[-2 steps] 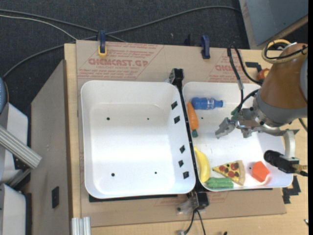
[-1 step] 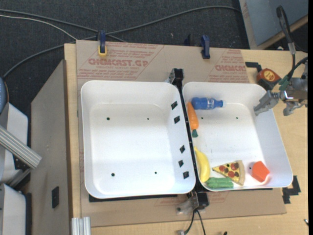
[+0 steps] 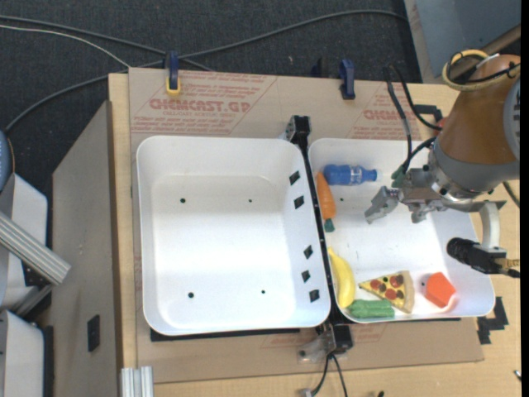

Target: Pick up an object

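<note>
While nothing is gripped, several objects are seen lying in the shallow white right-hand bin [image 3: 463, 313]. Nearest, along its front wall, a green pod-shaped toy [image 3: 369, 309], a printed pizza-slice toy [image 3: 392, 289] and an orange block [image 3: 439, 290] are found, with a yellow banana [image 3: 342, 277] beside the divider. Farther back, the grey two-finger gripper [image 3: 402, 208] is held above bare bin floor, fingers spread apart and closed on nothing. Beyond it, an orange carrot-shaped toy [image 3: 325, 197] and a small blue plastic bottle [image 3: 348, 174] are seen near the rear wall.
</note>
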